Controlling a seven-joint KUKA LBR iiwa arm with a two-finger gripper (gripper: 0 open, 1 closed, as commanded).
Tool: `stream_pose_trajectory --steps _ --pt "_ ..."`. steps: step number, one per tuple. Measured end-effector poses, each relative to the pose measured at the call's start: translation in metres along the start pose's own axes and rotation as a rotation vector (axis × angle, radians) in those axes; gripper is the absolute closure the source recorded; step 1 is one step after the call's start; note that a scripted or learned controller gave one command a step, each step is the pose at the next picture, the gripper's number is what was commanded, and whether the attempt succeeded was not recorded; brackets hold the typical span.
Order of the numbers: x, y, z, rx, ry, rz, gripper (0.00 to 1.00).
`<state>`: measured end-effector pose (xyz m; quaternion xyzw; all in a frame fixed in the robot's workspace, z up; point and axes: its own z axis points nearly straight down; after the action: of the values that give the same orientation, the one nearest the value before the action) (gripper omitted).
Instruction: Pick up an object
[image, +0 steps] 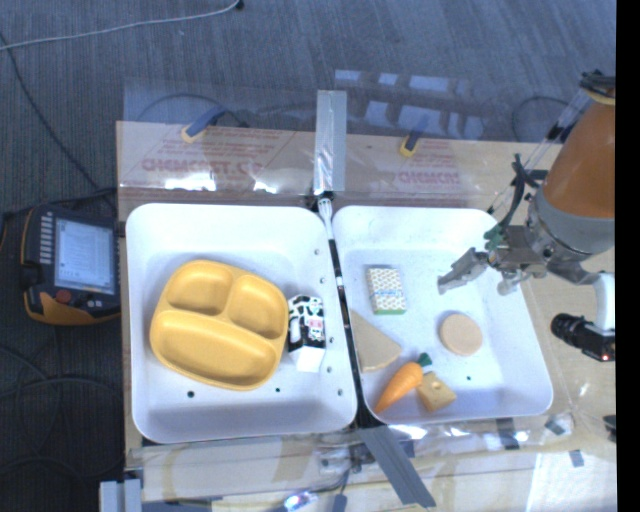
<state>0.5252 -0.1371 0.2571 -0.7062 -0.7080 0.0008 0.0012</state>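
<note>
Grey metal at the right: gripper (481, 279), fingers spread, nothing between them. Hovers over the back half of the right bin (522, 382), above bare white floor. Sits nearest a round tan biscuit (461, 334), which lies just toward the front and untouched; likeliest pick from here. Shares that bin with a speckled green block (386, 290), a tan wedge (374, 346), a carrot (400, 383) and a cheese cube (437, 394) touching the carrot's leafy end.

Could easily miss. Lies flat and low, that biscuit, so may slide out from closing fingers, or get skimmed over if the descent stops short. Would close on bare floor if dropped straight down from this spot. Risks nudging carrot and cheese, crowded near the front wall.

Hard to judge height above the bin from this slant. Looks like a sponge, that green block, but too small to tell. Runs out of frame at the upper arm. Leaves aside the left bin (150, 232): yellow divided plate (218, 322), small black-and-white carton (308, 322) against it.
</note>
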Motion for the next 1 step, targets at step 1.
stream_pose_trajectory --steps 1 --pt "-0.0607 -0.025 0.0755 0.0 0.0 -0.104 0.0"
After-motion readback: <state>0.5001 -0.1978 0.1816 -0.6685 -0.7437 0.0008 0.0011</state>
